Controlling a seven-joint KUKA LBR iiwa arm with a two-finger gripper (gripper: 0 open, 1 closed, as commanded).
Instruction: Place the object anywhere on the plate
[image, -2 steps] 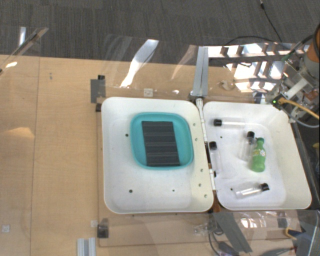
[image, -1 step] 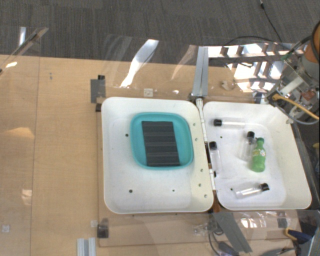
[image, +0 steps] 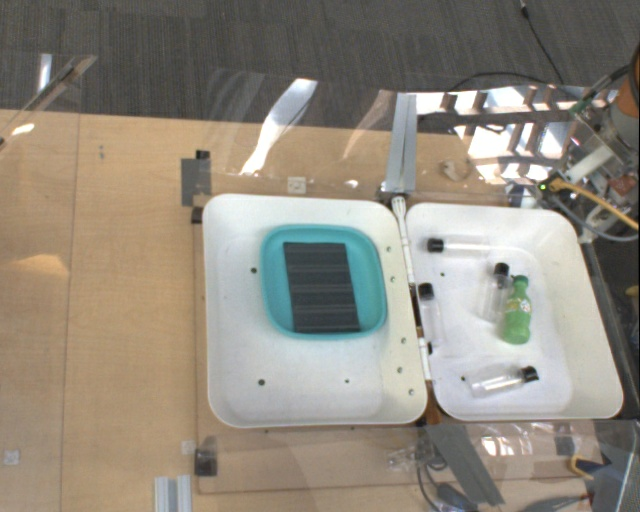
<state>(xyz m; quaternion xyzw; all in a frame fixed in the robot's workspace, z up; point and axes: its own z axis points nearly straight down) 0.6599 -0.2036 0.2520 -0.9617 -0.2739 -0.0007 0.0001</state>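
Picking one piece cleanly comes first: in the camera view the green bottle (image: 516, 311) lies in the right bin (image: 590, 300), touching a clear vial (image: 497, 288), so a grasp across its free side looks safest. The teal plate (image: 372, 290) waits in the left bin (image: 230, 300). The tool sits at the upper right (image: 600, 140); its opening I cannot tell.

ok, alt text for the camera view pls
Two white bins side by side: the left bin holds a teal plate with a dark ridged mat, the right bin a green bottle and several clear, black-capped vials. Nothing is on the plate beyond the mat.
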